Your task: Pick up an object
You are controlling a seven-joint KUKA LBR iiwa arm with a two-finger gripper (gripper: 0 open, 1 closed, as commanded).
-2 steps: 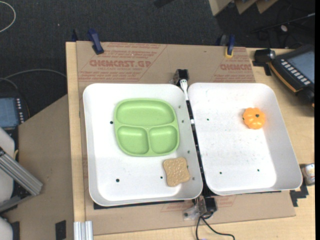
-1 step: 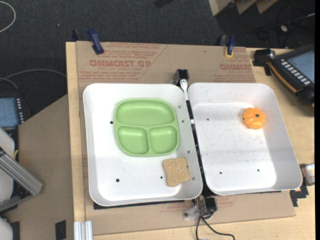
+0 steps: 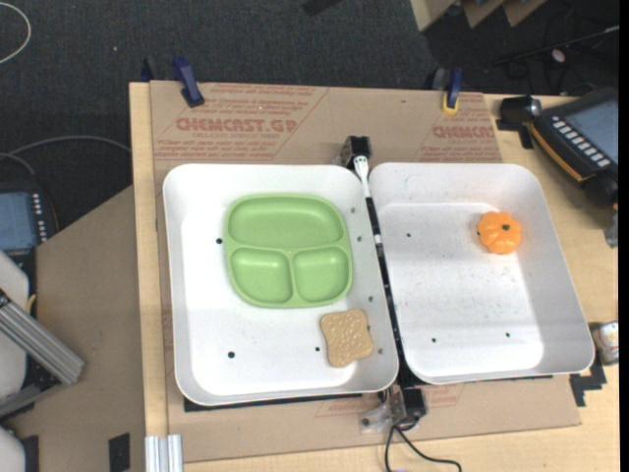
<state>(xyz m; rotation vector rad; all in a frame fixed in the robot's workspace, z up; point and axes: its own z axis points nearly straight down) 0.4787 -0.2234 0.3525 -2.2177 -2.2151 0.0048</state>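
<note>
In the left bin (image 3: 187, 264), a cracker (image 3: 346, 337) lies nearest, just beside a green tray (image 3: 288, 251) further back. A pumpkin (image 3: 499, 232) sits in the right bin's (image 3: 462, 293) far corner. The pincer's state: cannot tell.

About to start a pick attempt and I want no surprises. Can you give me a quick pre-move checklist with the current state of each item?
1. Target available: pumpkin sits in the right bin, apart from the walls: ok.
2. Second option: cracker lies flat in the left bin, beside the green tray: ok.
3. Space around pumpkin for descent: ok.
4. Cracker close to the tray's edge and the bin wall: not ok for a wide approach.
5. End effector state: cannot tell.
</note>
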